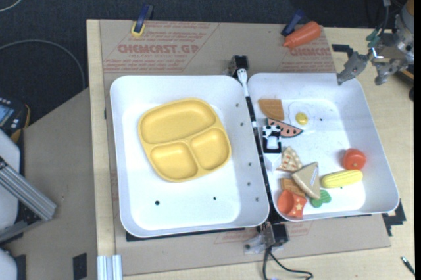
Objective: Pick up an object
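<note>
The right bin [368, 114] holds several toy foods: a toast slice [270, 108], a fried egg [301, 117], a watermelon slice [287, 129], a pizza slice [289, 158], a sandwich wedge [306, 179], a corn cob [341, 178], a tomato [354, 158] and a red piece [289, 204] at the near edge. My gripper [364, 73] hangs over the bin's far right corner, well apart from the food. Its two fingers are spread open with nothing between them.
The left bin [131, 193] carries a yellow divided plate [184, 139]. An orange toy carrot [302, 34] lies on the bench behind the right bin. A blue and yellow clamp [140, 21] sits at the far left. A black-and-white marker [271, 139] lies by the bins' divider.
</note>
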`<act>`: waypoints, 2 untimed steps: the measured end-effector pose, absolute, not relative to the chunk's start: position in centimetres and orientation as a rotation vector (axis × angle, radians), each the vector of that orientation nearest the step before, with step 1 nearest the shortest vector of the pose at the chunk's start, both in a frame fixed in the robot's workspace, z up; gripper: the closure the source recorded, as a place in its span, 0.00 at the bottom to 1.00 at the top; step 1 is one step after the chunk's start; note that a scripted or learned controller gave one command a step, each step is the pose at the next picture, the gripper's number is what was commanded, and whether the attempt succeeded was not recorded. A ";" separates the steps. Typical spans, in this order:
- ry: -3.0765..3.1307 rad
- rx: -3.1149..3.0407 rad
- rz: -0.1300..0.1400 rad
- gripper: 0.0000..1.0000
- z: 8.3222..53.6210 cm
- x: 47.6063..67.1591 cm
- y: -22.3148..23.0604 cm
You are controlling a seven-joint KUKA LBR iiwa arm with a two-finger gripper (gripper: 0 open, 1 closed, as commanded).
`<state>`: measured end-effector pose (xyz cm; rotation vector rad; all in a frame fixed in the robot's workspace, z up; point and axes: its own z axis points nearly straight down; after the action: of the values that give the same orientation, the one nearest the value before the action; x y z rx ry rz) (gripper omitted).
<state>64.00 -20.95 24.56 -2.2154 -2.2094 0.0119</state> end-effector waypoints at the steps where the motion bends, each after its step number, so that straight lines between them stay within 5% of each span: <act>1: -2.221 -2.221 0.000 0.00 25.4 64.3 -20.9; 2: -2.222 -2.216 0.004 0.00 20.2 65.3 -20.9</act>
<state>65.29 -20.88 20.16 -2.2165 -2.2219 0.0037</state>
